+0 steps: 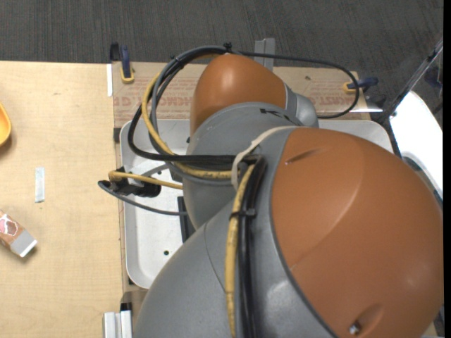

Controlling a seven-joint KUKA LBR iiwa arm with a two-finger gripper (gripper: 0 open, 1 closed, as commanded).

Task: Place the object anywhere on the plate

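— While the bulky grey robot arm with its orange domed joint (338, 224) crowds the near side, what lies beside it?
— A shallow white plastic bin (141, 259) sits beneath it. Left, on the pale wooden bench (63, 118), lies a small red-and-grey packet (15, 235), possibly the object. Farther back is a curved orange rim (3, 127).
— And the gripper?
— Its grip cannot be told. Farthest, a blue clamp (124, 60).

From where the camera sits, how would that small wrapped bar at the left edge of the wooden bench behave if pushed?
The wrapped bar lies flat and looks blocky, so it would probably slide rather than roll. Its wrapper looks smooth, so it may slip or turn on the wooden bench. It seems small, likely light.
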